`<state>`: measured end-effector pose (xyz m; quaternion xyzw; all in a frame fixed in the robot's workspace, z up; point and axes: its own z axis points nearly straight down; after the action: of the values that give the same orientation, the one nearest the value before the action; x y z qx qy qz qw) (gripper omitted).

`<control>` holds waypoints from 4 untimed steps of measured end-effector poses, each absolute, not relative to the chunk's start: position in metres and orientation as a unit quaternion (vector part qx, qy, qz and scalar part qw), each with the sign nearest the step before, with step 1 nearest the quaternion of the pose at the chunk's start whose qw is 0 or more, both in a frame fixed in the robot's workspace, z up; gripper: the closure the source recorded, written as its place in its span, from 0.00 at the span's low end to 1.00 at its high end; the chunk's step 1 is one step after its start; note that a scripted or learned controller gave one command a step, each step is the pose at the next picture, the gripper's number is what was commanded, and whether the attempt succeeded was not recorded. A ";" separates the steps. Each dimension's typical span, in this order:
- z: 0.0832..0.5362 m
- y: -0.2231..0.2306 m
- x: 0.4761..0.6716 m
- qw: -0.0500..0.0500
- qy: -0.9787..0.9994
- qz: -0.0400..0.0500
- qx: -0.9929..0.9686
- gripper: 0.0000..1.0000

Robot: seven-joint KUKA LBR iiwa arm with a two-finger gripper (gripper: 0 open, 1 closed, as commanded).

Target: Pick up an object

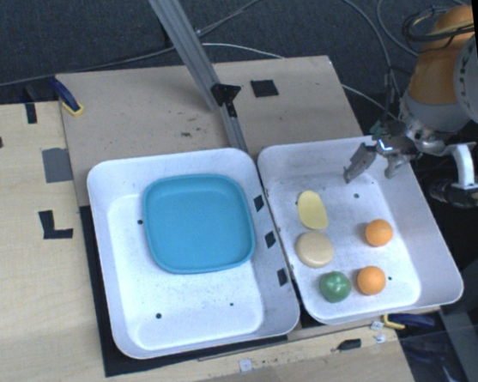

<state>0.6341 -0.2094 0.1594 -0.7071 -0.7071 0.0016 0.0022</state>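
While the gripper [372, 161] hovers spread open and holding nothing at the right bin's [427, 232] one o'clock corner, the nearest orange ball [378, 233] lies at its six o'clock; I judge a straight descent there best, clear of the bin wall.

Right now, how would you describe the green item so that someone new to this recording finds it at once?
Start at the right bin, the one holding the small round pieces rather than the blue plate. Go to its near edge: the green ball sits there, left of an orange ball and below a beige disc. It is the sole green piece.
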 end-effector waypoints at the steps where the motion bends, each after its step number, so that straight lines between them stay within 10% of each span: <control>1: 0.112 -0.201 0.636 0.002 -0.707 0.001 -0.707 0.00; 2: 0.125 -0.201 0.637 0.000 -0.708 0.000 -0.707 1.00; 4: 0.241 -0.202 0.640 -0.002 -0.707 -0.001 -0.707 1.00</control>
<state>0.6399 -0.2023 0.2406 -0.7069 -0.7073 -0.0011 -0.0020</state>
